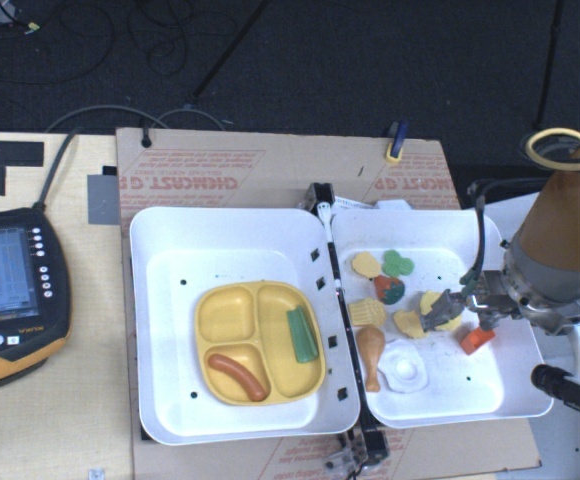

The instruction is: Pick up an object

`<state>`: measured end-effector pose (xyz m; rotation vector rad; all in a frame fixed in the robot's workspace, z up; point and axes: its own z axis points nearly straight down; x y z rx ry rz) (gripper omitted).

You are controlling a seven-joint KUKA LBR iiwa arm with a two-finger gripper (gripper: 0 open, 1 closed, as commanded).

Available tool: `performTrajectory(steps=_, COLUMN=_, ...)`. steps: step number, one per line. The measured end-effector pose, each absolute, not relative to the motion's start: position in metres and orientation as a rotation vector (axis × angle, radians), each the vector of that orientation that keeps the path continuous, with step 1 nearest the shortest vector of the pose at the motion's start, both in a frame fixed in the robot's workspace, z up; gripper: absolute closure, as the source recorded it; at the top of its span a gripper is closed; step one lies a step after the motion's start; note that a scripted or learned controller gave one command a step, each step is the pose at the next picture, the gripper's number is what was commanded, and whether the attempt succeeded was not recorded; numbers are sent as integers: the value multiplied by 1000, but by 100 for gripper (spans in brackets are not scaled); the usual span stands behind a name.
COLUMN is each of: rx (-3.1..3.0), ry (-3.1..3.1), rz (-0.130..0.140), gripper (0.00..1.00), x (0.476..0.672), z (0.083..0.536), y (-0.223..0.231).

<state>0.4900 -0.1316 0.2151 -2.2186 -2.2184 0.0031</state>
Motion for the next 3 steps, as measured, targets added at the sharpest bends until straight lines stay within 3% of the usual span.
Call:
performTrajectory(steps=1, rx=-2219, ry=-2215, rz=4, gripper=100, x=490, z=225, y=-133)
performTrajectory(steps=2, rx=-2209, ry=-2221, rz=4, gripper=100, x=495, z=185, y=-64)
performTrajectory(steps=3, rx=-2212, ry=-2229, rz=-4, gripper=100, x=525, z=221, y=1)
